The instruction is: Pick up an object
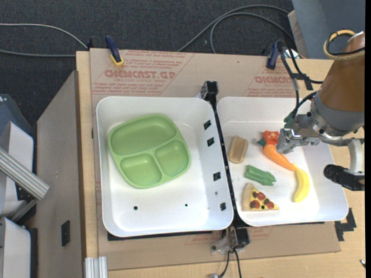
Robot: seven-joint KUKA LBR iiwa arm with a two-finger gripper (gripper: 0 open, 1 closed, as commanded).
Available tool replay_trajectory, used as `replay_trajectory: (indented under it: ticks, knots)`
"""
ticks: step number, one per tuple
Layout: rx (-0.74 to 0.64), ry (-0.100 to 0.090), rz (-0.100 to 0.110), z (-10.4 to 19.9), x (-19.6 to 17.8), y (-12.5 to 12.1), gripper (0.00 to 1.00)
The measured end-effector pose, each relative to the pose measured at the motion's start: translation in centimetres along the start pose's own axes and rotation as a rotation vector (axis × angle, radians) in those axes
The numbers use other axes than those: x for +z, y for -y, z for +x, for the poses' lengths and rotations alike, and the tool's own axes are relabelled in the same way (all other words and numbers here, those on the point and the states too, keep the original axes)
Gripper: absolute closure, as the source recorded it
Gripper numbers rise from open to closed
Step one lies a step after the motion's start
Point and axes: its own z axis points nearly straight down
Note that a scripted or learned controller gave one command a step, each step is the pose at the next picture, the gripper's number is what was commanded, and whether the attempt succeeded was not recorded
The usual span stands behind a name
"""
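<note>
The right bin point(324, 207) holds a tan bread piece point(237, 149), a green pea pod point(260, 175), a pizza slice point(258, 199), a yellow banana point(301, 184), an orange carrot point(279, 158) and a red item point(270, 137) beside the carrot's top. My gripper point(288, 141) hangs over the upper middle of that bin, just right of the red item and above the carrot's upper end. Its metal body hides the fingertips.
In the left bin point(113, 213) lies a green divided plate point(149, 150). A black divider with clips point(215, 149) runs between the bins. Cables trail over the bench's far edge and along the arm. Blue clamps point(114, 51) hold the cardboard at the back.
</note>
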Motion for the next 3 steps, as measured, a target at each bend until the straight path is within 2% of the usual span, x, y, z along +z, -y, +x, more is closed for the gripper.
replay_trajectory:
  ticks: [1, 3]
  knots:
    - [-0.001, -0.001, 0.002, 4.9, 0.8, -0.2, 1.0]
    - [-0.003, -0.001, -0.003, 16.5, -1.5, -0.4, 1.0]
